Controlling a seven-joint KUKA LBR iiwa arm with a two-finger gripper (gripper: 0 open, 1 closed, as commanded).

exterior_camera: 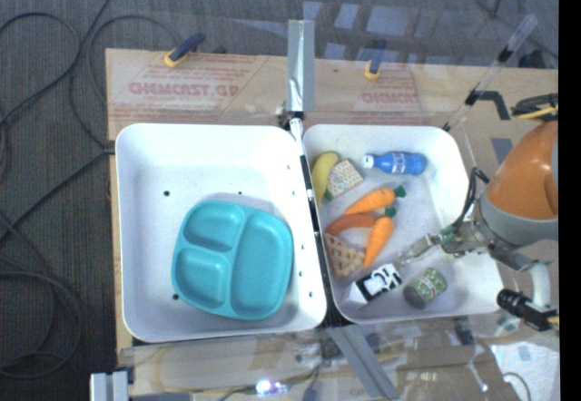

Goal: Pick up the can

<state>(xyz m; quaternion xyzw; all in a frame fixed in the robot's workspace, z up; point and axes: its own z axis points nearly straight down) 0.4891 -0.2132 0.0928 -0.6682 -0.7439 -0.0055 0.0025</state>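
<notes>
The can (425,287) is small and grey-green, and lies on its side near the front right corner of the right bin (454,147). My gripper (419,249) reaches in from the right and hangs just above and behind the can, apart from it. Nothing shows in its grasp. The grey arm with its orange band (531,174) stands over the bin's right rim.
Left of the can lie a black-and-white carton (379,282), a waffle piece (341,254), two carrots (374,220) and a sausage (349,222). Farther back are a banana (323,172), a cracker (344,178) and a blue bottle (397,163). The left bin (154,154) holds a teal divided plate (233,259).
</notes>
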